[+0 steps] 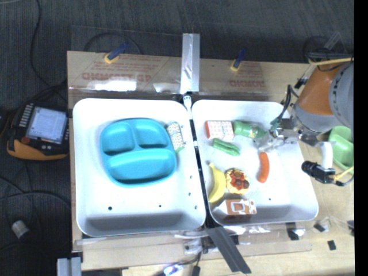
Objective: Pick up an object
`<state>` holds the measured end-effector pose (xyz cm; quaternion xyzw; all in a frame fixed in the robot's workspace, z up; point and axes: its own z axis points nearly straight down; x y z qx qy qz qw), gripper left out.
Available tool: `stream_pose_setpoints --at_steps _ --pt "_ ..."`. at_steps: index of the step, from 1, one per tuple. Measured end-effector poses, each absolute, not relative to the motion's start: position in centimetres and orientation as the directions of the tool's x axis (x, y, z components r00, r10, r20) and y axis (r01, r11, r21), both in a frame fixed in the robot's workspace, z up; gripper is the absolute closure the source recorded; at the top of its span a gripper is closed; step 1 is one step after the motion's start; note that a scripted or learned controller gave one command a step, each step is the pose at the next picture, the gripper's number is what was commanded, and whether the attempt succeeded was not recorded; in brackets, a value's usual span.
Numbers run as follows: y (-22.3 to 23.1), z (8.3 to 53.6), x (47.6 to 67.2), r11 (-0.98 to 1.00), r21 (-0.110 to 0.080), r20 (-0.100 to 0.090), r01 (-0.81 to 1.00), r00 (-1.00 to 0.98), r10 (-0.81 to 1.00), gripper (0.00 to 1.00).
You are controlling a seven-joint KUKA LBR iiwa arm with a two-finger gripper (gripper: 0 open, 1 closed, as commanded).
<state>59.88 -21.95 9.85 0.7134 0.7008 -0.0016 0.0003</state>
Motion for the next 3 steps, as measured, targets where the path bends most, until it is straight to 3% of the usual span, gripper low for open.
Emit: stream_pose_setpoints --at_steps 1,2,3 --pt "-22.1 23.2 61.8 -0.252 -0.001 -0.004 0.968 0.252 0.968 1.0" --pt "-20.9 30.4 66.7 -0.064 -0.001 -0.005 0.998 0.064 0.998 1.0" --pt "-19.3 38.1 66.9 0.306 0.0 -0.004 0.952 -0.306 0.952 1.0"
